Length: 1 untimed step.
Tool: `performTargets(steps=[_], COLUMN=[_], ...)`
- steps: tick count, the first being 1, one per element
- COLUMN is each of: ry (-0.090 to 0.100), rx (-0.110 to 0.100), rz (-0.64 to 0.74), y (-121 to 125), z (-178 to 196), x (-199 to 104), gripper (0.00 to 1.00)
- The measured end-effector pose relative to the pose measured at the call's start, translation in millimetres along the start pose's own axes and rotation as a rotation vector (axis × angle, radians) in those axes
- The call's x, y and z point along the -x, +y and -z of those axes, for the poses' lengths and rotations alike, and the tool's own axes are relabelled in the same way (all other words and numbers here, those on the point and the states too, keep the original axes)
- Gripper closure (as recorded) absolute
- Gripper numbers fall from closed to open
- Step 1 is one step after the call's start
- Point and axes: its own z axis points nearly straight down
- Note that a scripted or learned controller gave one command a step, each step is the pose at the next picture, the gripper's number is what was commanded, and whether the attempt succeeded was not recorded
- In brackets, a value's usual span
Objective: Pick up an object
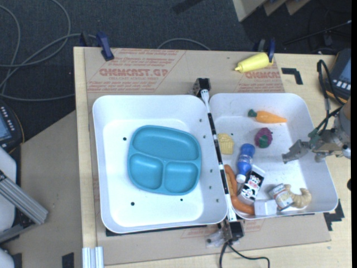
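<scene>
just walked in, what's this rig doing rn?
Pick attempt in progress. The end effector comes in from the right and sits over the right bin, with nothing visibly between its fingers. That bin holds a carrot, a purple toy, a blue bottle, a yellow block and a few more small items at the near edge. The left bin has a blue divided plate.

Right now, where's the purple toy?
In the camera view, the purple toy lies in the right bin, upper middle, just below the toy carrot and up-right of the blue bottle.
</scene>
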Motion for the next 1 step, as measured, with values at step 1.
performTargets(steps=[1], ry=[0.002], rx=[-0.002], rz=[0.006], y=[59.5], z=[-119.5], x=[-25.3], gripper=[0.00])
